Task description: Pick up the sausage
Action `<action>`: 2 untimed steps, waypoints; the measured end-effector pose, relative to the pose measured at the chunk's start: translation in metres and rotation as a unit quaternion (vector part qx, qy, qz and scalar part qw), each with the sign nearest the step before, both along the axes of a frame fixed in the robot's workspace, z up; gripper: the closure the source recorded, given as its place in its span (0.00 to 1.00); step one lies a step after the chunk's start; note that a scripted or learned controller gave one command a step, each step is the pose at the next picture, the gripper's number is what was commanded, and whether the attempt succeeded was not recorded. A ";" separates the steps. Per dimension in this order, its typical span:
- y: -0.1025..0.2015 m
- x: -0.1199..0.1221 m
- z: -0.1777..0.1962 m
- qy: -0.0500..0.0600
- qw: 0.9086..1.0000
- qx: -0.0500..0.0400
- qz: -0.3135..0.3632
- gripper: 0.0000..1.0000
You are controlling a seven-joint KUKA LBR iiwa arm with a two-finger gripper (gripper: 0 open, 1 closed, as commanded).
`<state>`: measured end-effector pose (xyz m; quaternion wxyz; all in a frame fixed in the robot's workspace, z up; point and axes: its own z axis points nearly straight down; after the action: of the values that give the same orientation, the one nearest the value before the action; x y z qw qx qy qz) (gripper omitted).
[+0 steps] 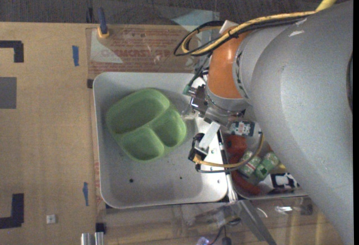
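A reddish-brown thing (240,144) shows in part in the right bin (263,196), under the arm; it may be the sausage, but most of it is hidden. My gripper (193,105) hangs low over the right edge of the left bin (112,182), close to the wall between the two bins. It is right beside the green divided plate (147,124). The grey wrist with its orange band (223,75) covers the gripper from above.
The green plate has three compartments and lies in the upper middle of the left bin. Small green blocks (259,164) and a white and black item (283,181) lie in the right bin. The arm hides most of that bin.
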<state>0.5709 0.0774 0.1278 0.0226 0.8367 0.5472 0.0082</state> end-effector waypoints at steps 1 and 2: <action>0.002 0.001 -0.001 0.001 1.000 -0.002 0.001 0.00; -0.065 -0.007 0.059 0.019 0.999 0.015 -0.036 0.00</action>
<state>0.5634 0.0122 0.1863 0.0000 0.8560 0.5169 -0.0005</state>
